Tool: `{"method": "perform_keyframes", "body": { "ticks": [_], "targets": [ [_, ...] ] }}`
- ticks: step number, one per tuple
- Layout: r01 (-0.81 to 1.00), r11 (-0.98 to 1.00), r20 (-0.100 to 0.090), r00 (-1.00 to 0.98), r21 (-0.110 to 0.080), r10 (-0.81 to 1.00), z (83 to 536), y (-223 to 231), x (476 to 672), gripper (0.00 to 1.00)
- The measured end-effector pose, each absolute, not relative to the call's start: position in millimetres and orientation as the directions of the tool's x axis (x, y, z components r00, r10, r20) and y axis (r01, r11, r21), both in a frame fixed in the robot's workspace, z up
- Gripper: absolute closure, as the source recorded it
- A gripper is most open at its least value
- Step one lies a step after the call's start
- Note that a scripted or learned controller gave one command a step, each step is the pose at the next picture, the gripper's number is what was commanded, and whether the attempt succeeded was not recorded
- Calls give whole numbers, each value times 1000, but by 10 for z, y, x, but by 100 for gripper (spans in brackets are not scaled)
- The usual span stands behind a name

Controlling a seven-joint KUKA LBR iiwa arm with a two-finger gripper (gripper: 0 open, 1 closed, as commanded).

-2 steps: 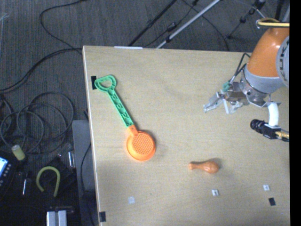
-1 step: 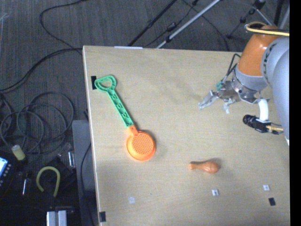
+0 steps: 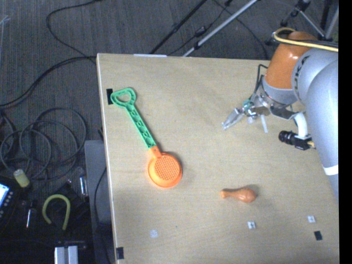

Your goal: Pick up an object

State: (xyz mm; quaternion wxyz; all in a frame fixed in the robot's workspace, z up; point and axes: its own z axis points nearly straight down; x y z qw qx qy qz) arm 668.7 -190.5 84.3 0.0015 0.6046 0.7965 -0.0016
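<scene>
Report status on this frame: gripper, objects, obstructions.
Gripper above bare board, fingers apart, holding nothing. Orange drumstick toy lies below it, untouched. Green-handled strainer off to the left. Nothing blocking.

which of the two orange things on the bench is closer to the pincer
The small orange drumstick toy, lying below the pincer. The other orange thing, the strainer with a green handle, lies farther off to the left.

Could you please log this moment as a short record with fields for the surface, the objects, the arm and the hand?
surface: tan board
objects: strainer, green handle, orange head, left side; orange drumstick, lower middle
arm: grey with orange band, entering from right
hand: above the board, upper right, pointing left, holding nothing visible
hand to objects: apart from both
floor: cables left of the board
</scene>
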Motion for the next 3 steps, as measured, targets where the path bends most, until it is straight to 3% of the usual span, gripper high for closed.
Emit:
{"method": "perform_keyframes", "body": {
  "ticks": [1, 2, 3],
  "targets": [
    [717, 698, -1, -698, 1, 717, 848, -1698, 6693, 0],
    [717, 698, -1, -698, 2, 717, 847, -1697, 6693, 0],
    [716, 698, -3, -698, 6, 716, 950, -1679, 6706, 100]
  ]
}}
